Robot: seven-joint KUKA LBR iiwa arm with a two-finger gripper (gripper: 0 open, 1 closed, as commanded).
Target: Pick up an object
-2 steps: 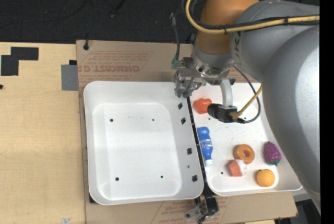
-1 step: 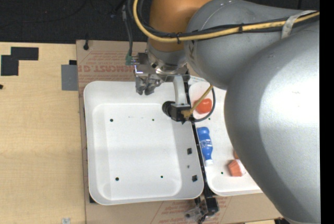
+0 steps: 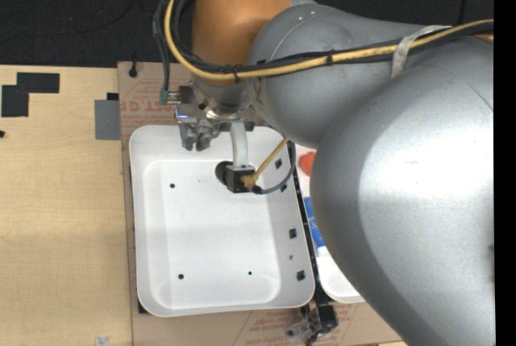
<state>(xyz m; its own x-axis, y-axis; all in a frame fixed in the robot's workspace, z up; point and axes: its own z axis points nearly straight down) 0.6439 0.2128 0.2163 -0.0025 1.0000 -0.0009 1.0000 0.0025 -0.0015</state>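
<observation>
My gripper (image 3: 197, 138) hangs over the far left corner of the left white bin (image 3: 153, 256), near its back wall. I see nothing held in it. The grey arm with its orange band reaches in from the right and covers most of the right bin (image 3: 339, 288). In the strip of the right bin that shows beside the arm, an orange-red object (image 3: 306, 163) lies near the back and a blue object (image 3: 314, 235) lies further forward; both are partly hidden by the arm.
The bins sit on a brown board (image 3: 137, 94), with pale wooden bench (image 3: 56, 207) to the left. A grey patch (image 3: 106, 118) and black patches (image 3: 28, 90) mark the bench at the far left. The divider between the bins (image 3: 300, 231) carries small black clips.
</observation>
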